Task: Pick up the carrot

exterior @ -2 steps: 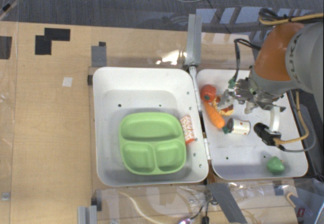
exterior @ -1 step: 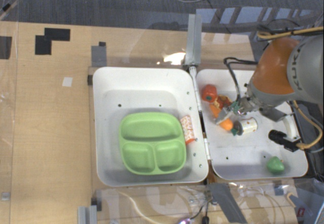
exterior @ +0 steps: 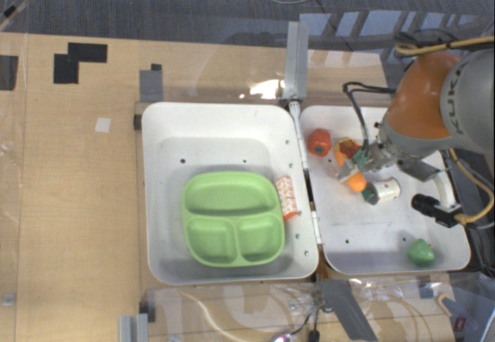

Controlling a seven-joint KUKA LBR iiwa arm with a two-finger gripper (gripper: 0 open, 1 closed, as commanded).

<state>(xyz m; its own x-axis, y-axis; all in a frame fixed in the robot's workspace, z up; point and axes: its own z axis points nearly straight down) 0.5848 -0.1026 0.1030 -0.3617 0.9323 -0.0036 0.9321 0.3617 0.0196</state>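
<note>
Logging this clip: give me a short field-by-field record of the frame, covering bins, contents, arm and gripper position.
left bin: holds a green divided plate and a small orange-and-white packet at the plate's right edge
right bin: red-orange item, carrot, white-and-green cylinder, green item
arm: over the right bin's upper part
gripper: just above the carrot, among the cluster of items
carrot held: cannot tell

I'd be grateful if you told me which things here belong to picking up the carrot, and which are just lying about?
Job: small orange carrot; end effector above it.
Lying about: green divided plastic plate; red tomato-like toy; green rounded toy; white-and-green cylinder.
</note>
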